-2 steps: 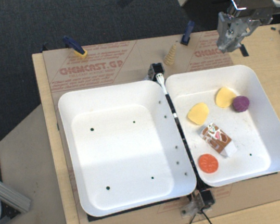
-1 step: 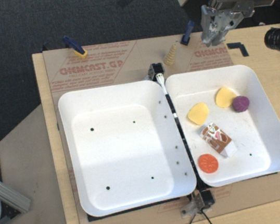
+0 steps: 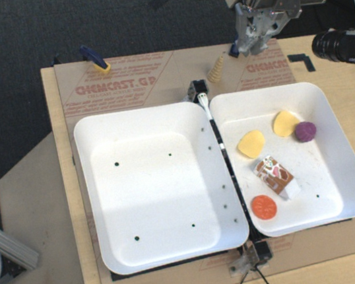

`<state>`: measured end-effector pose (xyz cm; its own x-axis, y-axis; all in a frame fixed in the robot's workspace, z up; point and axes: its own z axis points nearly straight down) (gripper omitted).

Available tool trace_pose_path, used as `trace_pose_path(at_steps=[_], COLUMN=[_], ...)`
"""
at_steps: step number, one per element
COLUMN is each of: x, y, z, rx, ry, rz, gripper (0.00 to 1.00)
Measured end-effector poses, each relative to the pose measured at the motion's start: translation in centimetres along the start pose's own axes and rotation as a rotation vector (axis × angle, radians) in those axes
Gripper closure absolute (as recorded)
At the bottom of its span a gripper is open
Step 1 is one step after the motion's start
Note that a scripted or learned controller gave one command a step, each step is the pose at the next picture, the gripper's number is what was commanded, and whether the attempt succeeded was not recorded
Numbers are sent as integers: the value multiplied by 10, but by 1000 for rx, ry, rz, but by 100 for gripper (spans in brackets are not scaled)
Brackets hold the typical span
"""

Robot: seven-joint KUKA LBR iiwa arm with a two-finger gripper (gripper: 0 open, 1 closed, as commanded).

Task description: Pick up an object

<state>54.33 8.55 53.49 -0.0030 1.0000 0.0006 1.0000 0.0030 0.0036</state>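
Our claw [image 3: 252, 42] hangs beyond the bin's [image 3: 332, 107] far rim; we cannot tell its state. Pickable pieces lie well below it: disc [image 3: 264, 207], ball [image 3: 305, 131], packet [image 3: 276, 176].

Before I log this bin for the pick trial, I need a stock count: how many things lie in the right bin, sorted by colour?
Yellow: 2, one piece and another piece
Purple: 1, the ball
Orange-red: 1, the disc
Brown and white: 1, the packet
Total: 5, all in the right bin
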Motion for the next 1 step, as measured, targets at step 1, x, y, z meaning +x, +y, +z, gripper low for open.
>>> trace_pose_path(at_steps=[1], x=[22], y=[9], z=[0], rx=[0], ry=[0], rz=[1], gripper=[100])
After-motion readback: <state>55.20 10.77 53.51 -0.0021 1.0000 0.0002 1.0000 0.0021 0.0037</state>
